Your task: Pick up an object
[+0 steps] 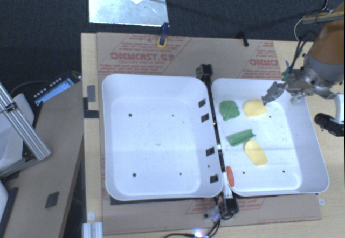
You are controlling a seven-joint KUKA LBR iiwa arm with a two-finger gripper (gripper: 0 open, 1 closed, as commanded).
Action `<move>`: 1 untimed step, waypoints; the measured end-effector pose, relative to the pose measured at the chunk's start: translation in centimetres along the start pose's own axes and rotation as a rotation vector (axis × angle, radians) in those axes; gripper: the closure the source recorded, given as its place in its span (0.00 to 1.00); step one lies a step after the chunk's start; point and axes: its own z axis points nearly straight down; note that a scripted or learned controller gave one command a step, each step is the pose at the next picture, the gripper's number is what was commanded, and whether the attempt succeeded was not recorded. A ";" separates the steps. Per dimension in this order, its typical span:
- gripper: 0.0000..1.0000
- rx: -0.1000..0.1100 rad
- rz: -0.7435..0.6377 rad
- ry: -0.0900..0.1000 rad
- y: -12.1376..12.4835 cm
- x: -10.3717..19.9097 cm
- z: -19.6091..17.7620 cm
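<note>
Two boards (pixel 145 51) under the bins read "CHEMCAST GP"; whether the pincer (pixel 269 97) grips is unclear.

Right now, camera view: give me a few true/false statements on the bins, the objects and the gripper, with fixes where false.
1. All loose objects lie in the right bin. True.
2. The gripper sits over the left bin. False: it is over the right bin, right beside the upper yellow piece.
3. Two yellow pieces are in the right bin. True: the upper one and the lower yellow piece.
4. The green stick lies between the two yellow pieces. True.
5. The green lump rests against the bin's far right wall. False: it lies near the divider side, left of the upper yellow piece.
6. The orange piece lies at the right bin's top edge. False: it is at its lower left corner.
</note>
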 end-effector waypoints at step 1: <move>0.00 0.008 -0.004 0.004 -0.6 3.9 12.0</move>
